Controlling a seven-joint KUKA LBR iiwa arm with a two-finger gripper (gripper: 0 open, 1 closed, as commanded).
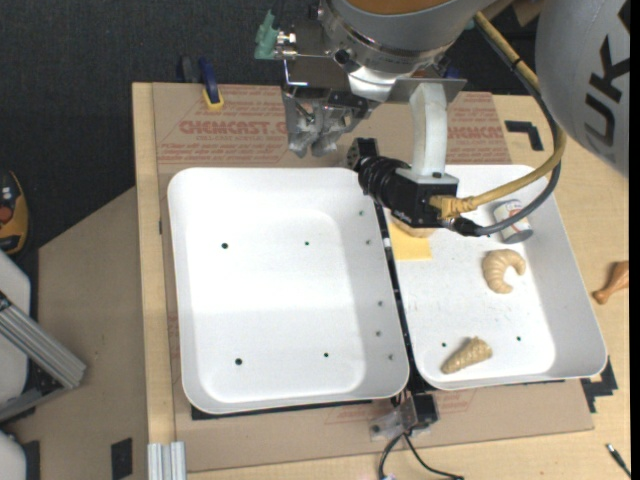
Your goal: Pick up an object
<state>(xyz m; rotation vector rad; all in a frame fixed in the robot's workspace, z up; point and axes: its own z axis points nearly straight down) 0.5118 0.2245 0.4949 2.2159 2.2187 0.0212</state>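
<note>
Camera view, from the left: a blue and yellow clamp (210, 86) grips the far edge of the brown board (225, 128) under both bins. The left bin (270, 298) is a white tray with a few dark dots on its floor.

My gripper (318, 133) hangs over the board just beyond that bin's far rim, towards its right corner. At this slant I cannot tell whether it is released or clenched.

Everything I might pick lies in the right bin (540, 318), all of it to the right of my gripper and nearer than it. A flat yellow square (412, 245) sits closest, at the bin's far left against the wall shared with the left bin, partly covered by my arm. Further right, about mid-bin, lies a pale croissant-shaped piece (503, 269), curved and resting flat. A tan ridged cone (467, 354) lies near the bin's near edge, on its side, well apart from my gripper. The three pieces do not touch each other.
</note>
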